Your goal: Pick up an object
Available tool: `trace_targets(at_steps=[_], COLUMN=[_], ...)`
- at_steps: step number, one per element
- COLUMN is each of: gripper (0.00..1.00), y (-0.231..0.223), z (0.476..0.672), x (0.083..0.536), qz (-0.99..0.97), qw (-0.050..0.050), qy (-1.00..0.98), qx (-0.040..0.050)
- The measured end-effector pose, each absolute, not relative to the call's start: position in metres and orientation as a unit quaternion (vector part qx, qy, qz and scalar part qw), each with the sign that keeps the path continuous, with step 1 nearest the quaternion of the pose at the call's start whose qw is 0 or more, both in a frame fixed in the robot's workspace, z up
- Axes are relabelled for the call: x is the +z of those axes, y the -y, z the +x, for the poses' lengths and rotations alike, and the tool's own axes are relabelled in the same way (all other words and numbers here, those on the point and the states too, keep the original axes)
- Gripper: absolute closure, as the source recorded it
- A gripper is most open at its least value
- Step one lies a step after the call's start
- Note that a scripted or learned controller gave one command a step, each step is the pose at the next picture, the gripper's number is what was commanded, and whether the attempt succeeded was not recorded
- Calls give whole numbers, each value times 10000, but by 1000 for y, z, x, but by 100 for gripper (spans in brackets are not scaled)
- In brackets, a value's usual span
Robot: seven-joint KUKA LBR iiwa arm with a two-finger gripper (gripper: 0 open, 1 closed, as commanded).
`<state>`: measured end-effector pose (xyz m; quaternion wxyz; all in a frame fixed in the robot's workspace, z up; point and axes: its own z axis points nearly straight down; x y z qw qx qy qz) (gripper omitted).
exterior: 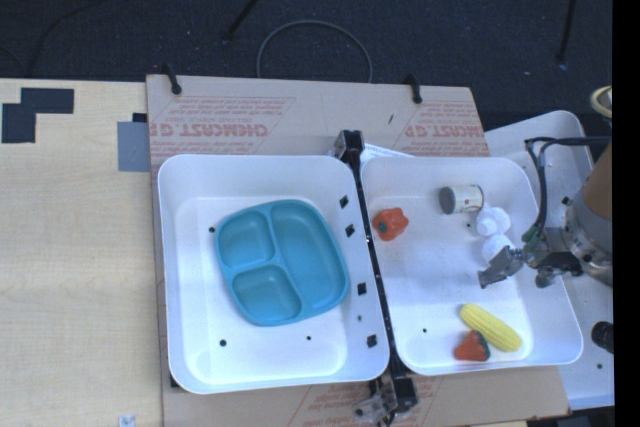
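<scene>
wooden bench [70, 245], dark carpeted floor [150, 5]

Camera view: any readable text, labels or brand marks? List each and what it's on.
"CHEMCRZT" as it reads, red print, upside down and hard to make out, on the cardboard sheet behind the left bin.
A second red print of the same look, partly cut off by the right bin, on the cardboard at: too blurred to read.
Fainter red print at the cardboard's front edge: unreadable.

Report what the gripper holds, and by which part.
Nothing visibly held: the gripper hangs over the right bin, no object between its fingers.
</scene>
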<state>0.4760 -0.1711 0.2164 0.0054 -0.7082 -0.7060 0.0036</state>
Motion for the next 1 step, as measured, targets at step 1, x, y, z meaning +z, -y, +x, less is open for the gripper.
trace_targets(at_steps=[1], gripper=[0], y=[171], z=[478], x=[221], qz=[-7074], qw=[5], qy=[7068], qx=[7])
